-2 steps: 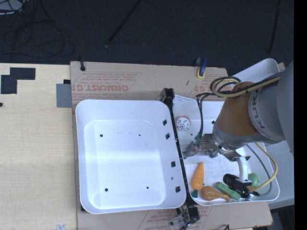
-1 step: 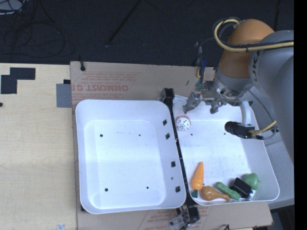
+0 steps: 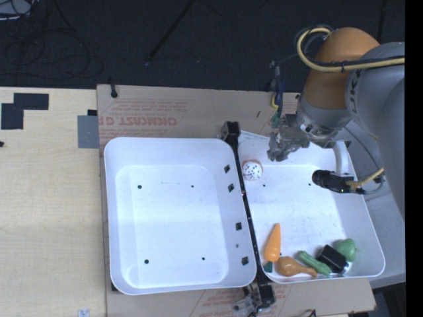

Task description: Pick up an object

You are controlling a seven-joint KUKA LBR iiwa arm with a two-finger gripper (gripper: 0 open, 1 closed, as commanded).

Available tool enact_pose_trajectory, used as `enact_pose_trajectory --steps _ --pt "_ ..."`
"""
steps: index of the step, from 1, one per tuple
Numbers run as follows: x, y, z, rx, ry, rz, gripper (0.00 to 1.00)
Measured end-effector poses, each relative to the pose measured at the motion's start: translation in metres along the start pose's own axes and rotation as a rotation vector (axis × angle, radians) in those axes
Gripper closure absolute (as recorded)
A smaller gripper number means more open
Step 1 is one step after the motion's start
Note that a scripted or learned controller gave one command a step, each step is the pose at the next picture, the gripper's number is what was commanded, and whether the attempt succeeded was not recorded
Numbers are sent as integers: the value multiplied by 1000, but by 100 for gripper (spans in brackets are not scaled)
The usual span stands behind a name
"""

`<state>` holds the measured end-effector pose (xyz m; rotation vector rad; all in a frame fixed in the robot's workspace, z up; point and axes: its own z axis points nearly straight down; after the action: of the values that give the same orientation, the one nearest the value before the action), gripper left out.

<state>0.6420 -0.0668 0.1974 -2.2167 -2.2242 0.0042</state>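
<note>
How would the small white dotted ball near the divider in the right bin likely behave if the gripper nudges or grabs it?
The small white dotted ball looks round, so it would probably roll away on the right bin's smooth floor. It seems small and likely light. The curved surface may slip from the gripper.

Light wooden bench (image 3: 46, 197), sheet of printed cardboard (image 3: 172, 111) lying on it, black and grey patches (image 3: 26, 107) on the bench left of the cardboard, dark cables (image 3: 39, 5) beyond the bench's far edge

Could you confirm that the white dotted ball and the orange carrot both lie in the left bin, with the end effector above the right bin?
Not quite: in the camera view the ball and carrot lie in the right bin, not the left. The end effector is indeed above the right bin.
</note>
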Motion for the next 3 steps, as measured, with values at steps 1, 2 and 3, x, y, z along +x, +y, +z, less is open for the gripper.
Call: enact_pose_trajectory --steps 1,2,3 --pt "79 -19 11 3 4 -2 100" --pt "178 -23 -7 -1 5 -6 100" --pt "207 -5 113 1 0 2 100"
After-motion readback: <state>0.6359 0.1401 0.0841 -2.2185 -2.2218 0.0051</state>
